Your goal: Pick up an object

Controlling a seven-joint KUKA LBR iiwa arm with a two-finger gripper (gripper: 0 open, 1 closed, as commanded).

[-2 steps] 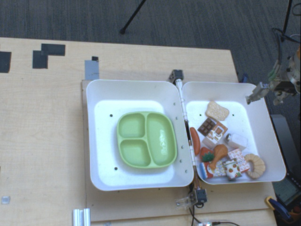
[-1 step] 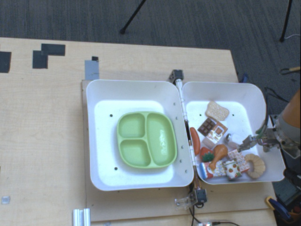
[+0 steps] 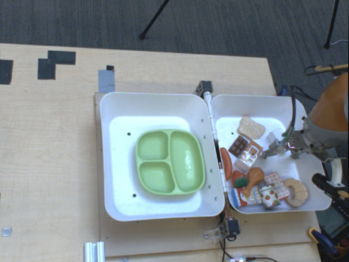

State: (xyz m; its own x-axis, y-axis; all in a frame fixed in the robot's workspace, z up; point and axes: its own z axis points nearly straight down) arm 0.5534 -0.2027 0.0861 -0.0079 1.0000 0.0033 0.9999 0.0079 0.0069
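Hovering over the right bin [image 3: 223, 111], the gripper [image 3: 275, 148] sits toward that bin's right wall; whether its jaws are open or shut I cannot tell, and nothing shows between them. Just left of it lies a pale toy block [image 3: 248, 156], the likeliest pick, with a chocolate bar [image 3: 238, 144] beyond it. A bread slice [image 3: 251, 127] sits toward the bin's back wall, and an orange carrot [image 3: 226, 162] runs lengthwise along its left wall.

A light wooden bench [image 3: 49, 146] stands on a dark grey carpet floor [image 3: 98, 10]. Black tape patches [image 3: 54, 63] are on the bench. Thin black stand legs [image 3: 161, 10] cross the floor.
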